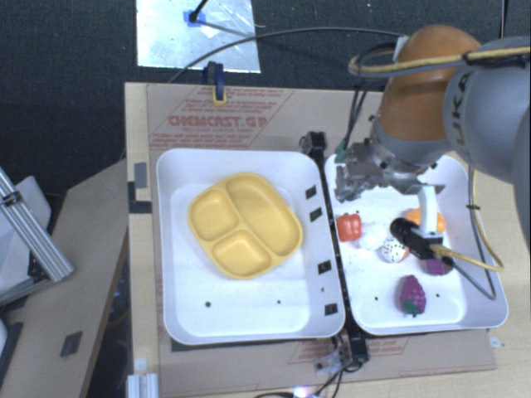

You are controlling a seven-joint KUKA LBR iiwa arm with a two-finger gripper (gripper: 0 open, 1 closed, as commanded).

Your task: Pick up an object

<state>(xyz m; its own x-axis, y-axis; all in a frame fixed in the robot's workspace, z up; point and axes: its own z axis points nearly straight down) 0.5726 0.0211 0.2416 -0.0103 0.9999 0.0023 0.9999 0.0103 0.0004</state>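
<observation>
In the right bin (pixel 477 305) lie a red and orange pepper (pixel 349 226), a white ball with dark spots (pixel 395 251), a purple grape-like toy (pixel 411 294), an orange piece (pixel 436 220) and a dark purple piece (pixel 435 265). My gripper (pixel 350 182) hangs over the bin's far left corner, just above and behind the pepper. The arm's grey and orange wrist covers the back of that bin. I see nothing held in the gripper.
The left bin (pixel 178 305) holds a yellow divided plate (pixel 245 224). A black-clipped wall (pixel 325 239) separates the two bins. A silver sheet (pixel 195 23) lies beyond the bench, and a blue clamp (pixel 216 80) sits at its back edge.
</observation>
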